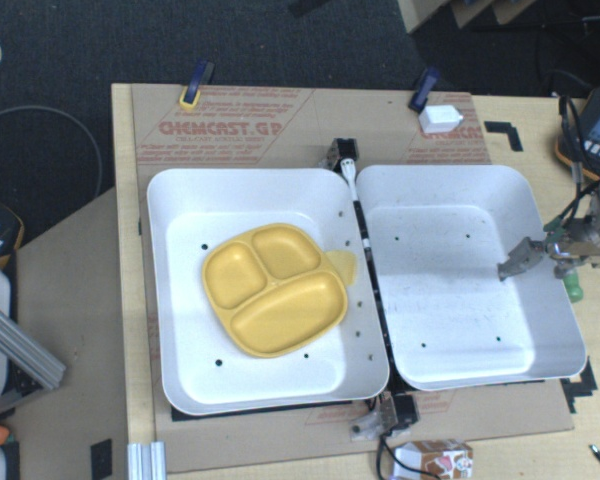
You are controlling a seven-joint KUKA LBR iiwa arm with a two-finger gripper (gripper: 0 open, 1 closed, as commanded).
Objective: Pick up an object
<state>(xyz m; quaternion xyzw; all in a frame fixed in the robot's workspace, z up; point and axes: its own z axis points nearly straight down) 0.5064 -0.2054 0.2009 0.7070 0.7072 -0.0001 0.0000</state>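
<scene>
Dark carpet surrounds a cardboard-topped bench bearing two white bins. A yellow divided plate (274,289) lies flat in the left bin (170,218), well apart from the gripper (525,258), which is seen over the right bin's (460,183) far right side; its grip state cannot be told. The central divide should be crossed high, and one raised plate rim probably targeted.

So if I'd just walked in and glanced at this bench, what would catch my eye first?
Probably the bright yellow plastic divided plate, lying in the left shallow white bin, three compartments facing up. Next, the robot's grey metal pincer, reaching in over the right edge of the right shallow white bin. Both bins sit side by side on a tan cardboard sheet with red lettering.
</scene>
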